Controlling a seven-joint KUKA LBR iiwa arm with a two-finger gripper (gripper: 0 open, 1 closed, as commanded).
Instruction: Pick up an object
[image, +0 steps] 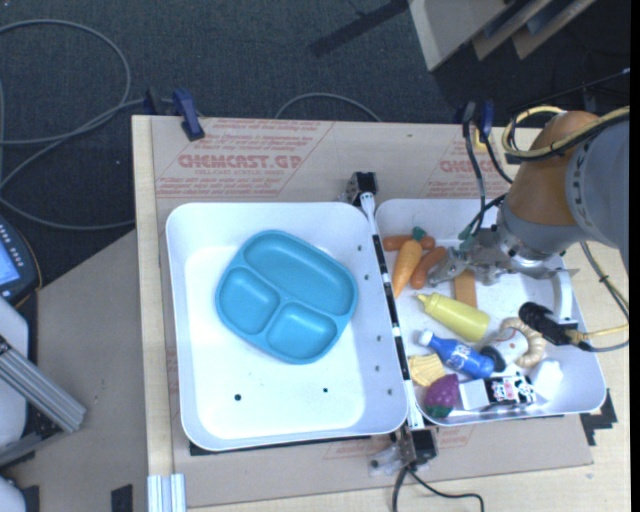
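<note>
Gripper (478, 262) low in right bin (590, 385) nr upper-left items, jaw state cannot tell, smooth tapered orange carrot (406, 265) just left of it, glossy yellow squeeze bottle (455, 314) below, blue bottle (466, 357), purple rounded item (442, 394), left bin (205, 400) w/ blue 3-compartment plastic plate (287, 295)

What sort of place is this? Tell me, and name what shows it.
Probably a robotics lab bench set up for grasping trials: two white bins clamped to a board, toy food like a carrot and yellow bottle, a robot arm reaching in, and loose cables on a carpeted floor.
</note>
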